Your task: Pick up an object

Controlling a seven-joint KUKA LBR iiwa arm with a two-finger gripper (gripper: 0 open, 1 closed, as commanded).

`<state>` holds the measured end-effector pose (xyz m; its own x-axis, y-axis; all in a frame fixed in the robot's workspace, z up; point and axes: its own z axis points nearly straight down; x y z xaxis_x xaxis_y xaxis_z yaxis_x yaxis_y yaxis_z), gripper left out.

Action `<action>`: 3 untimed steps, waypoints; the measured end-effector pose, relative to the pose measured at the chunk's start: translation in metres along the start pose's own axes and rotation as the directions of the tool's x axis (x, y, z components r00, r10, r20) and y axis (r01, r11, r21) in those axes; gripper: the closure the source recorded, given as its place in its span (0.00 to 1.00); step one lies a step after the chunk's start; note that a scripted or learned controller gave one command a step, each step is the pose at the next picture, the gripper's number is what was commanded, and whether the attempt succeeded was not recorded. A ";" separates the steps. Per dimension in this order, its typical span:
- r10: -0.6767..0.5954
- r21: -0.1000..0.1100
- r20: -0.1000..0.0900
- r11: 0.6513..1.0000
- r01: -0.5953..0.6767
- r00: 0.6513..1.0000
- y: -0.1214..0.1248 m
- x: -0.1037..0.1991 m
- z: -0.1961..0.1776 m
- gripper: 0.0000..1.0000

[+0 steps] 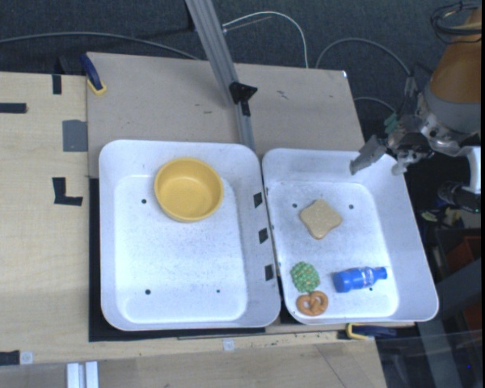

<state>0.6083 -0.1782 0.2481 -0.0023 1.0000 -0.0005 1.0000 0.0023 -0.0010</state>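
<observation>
The right bin (404,217) holds a tan slice of toast (320,218) near its middle. A green round toy (305,276), a brown pretzel (313,302) and a blue bottle (358,278) lying on its side sit along its near edge. A yellow bowl (188,188) stands in the left bin (121,241) at the far side. My gripper (381,162) hangs over the far right corner of the right bin, above and to the right of the toast. Its fingers are spread open with nothing between them.
A grey metal pole (218,47) slants from the top of the view down to the gap between the bins. Cables loop over the bench behind the right bin. The wooden bench top (32,217) stretches to the left.
</observation>
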 end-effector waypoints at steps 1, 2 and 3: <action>0.000 0.000 0.000 1.000 0.000 1.000 0.000 0.000 0.000 0.00; 0.000 0.004 0.000 1.000 0.000 1.000 0.005 -0.001 0.045 0.00; -0.001 0.006 -0.001 1.000 0.001 1.000 0.013 0.002 0.105 0.00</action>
<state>0.6211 -0.1759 0.1431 -0.0028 1.0000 0.0002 1.0000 0.0028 -0.0068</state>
